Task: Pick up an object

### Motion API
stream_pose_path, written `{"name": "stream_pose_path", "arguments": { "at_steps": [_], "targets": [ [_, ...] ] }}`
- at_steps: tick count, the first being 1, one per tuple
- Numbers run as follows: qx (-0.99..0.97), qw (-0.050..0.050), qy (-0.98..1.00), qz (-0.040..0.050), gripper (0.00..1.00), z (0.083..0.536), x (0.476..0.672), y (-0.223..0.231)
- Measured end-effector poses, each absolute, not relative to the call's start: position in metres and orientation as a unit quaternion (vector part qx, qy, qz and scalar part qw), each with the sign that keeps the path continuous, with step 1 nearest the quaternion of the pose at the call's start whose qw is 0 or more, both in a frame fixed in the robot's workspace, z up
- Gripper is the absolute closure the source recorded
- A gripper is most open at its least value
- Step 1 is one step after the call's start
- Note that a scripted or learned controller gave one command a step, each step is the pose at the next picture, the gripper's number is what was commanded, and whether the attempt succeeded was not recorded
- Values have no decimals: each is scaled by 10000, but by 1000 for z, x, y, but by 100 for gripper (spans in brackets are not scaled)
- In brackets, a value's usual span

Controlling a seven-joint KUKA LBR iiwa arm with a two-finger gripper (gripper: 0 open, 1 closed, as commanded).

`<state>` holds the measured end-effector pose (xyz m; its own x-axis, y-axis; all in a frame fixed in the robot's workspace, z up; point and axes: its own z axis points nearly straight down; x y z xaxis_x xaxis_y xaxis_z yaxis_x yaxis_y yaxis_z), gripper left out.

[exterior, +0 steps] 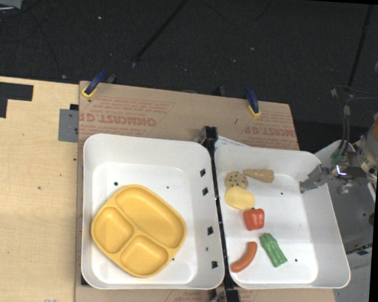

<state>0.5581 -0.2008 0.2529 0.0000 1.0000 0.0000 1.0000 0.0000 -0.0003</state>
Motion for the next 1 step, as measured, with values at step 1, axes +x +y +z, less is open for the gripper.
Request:
{"name": "stream_pose_path", "arguments": {
  "at_steps": [1],
  "targets": [
    [-7280, 3, -6856, 2, 0, 249, 588, -192]
  ]
}}
